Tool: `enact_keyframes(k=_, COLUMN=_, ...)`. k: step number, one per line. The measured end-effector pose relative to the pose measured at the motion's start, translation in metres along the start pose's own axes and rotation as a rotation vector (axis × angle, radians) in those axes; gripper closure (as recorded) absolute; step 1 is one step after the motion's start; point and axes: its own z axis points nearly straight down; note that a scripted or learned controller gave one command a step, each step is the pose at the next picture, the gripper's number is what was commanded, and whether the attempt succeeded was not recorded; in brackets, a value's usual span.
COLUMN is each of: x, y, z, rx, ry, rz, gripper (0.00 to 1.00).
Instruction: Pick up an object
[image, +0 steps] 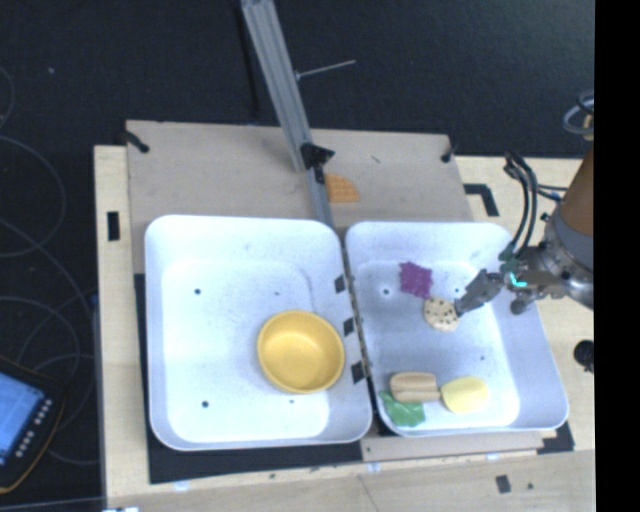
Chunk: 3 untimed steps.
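Jaws (470, 300) low in the right bin (530, 400), tips at the right edge of a small round speckled cookie (440, 314); too dark and small to tell whether they stand apart or together, and the cookie cannot be seen between them. Cookie lies on the bin floor, roughly mid-bin. Purple crumpled piece (416, 277) just up-left of the cookie, apart from it. Arm (560, 265) comes in from the right over the bin's right rim, cables looping above the wrist. Along the bin's near edge: tan bread-roll shape (413, 386), yellow lemon-like lump (465, 394) just beside it on the right, green leafy scrap (400, 409) in the near-left corner, touching the roll. Left bin (180, 300) holds a yellow bowl (300, 351), upright, toward its right side. Bench (250, 160) beyond the bins carries a small orange waffled piece (341, 189) beside a slanted grey metal rail (280, 85).
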Motion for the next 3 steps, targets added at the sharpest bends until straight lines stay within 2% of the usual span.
enact_keyframes(k=1, x=-0.005, y=0.009, z=0.051, rx=0.007, ry=-0.001, rz=0.003, gripper=0.0)
enact_keyframes(k=3, x=-0.018, y=-0.006, z=0.165, rx=0.008, ry=0.0, rz=0.003, gripper=0.0)
